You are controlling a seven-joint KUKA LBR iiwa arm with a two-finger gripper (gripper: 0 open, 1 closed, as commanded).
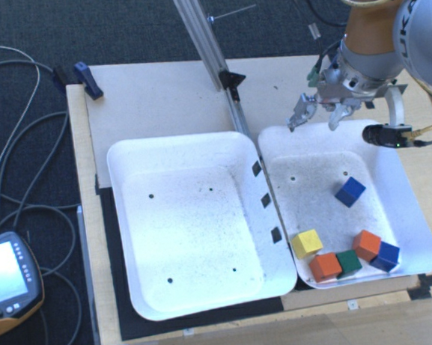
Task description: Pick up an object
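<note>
My gripper (318, 120) hangs above the far rim of the right bin (411, 211), its two fingers spread open with nothing between them. Well below it in that bin lies a blue cube (350, 191), alone near the middle. Along the bin's near edge sit a yellow cube (307, 243), an orange cube (325, 266), a green cube (349, 261), a second orange cube (367, 243) and a second blue cube (386, 255).
The left bin (129, 213) adjoins the right one, with black clips (266, 200) on the shared wall. A slanted metal post (203, 38) rises behind the bins. A blue clamp (87, 79) sits at the bench's far left corner; a pendant (7, 280) lies off the bench.
</note>
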